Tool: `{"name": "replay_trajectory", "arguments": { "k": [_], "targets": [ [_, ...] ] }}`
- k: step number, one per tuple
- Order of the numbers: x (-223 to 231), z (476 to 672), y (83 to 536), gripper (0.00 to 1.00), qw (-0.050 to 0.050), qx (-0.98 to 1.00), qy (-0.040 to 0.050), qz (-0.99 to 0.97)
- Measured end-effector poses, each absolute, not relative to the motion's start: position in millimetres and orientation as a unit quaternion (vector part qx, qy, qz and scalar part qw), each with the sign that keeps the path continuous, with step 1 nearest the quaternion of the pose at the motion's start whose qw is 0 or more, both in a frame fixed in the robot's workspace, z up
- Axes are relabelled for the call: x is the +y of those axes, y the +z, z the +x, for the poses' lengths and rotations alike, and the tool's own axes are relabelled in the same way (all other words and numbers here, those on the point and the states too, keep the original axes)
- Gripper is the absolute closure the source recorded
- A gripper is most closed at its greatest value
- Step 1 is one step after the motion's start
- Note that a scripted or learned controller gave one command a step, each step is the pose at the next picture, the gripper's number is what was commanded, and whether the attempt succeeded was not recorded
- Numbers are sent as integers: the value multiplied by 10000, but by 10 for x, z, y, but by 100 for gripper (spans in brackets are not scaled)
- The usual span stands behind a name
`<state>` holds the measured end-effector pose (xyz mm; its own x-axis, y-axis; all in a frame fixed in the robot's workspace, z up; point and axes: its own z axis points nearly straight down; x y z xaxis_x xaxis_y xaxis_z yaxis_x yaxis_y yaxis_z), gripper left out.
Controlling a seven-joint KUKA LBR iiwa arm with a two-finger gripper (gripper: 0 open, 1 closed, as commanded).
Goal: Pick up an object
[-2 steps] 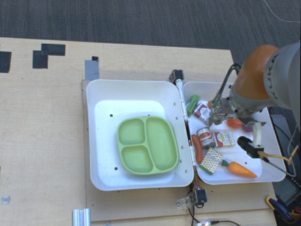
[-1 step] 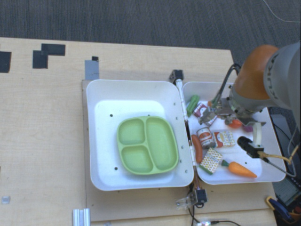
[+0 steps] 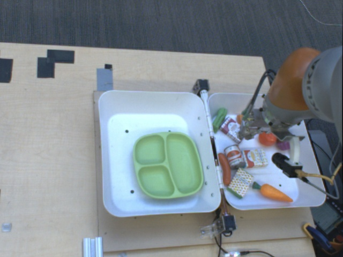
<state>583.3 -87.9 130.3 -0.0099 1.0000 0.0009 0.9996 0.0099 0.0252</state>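
Toy groceries crowd the right bin (image 3: pixel 316 199) under my pincer (image 3: pixel 247 128); I cannot tell whether it is wide or narrow. Left sits a green divided plate (image 3: pixel 168 165); below, a small can (image 3: pixel 233 156), sausage (image 3: pixel 224 169), carrot (image 3: pixel 275 192). Risk: crowding could make it nudge neighbours or grab two. Labels unreadable.

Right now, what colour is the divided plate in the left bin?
The divided plate is light green, seen clearly in the camera view from above.
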Motion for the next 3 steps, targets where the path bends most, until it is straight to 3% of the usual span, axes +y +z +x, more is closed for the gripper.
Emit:
{"name": "replay_trajectory", "arguments": {
  "k": [1, 2, 3],
  "targets": [
    [-1545, 6458, 1016, 100, 63, 7083, 37, 7059],
    [-583, 6701, 1865, 100, 17, 7094, 28, 7048],
    [-597, 6695, 1856, 0, 14, 7090, 15, 7052]
  ]
}}
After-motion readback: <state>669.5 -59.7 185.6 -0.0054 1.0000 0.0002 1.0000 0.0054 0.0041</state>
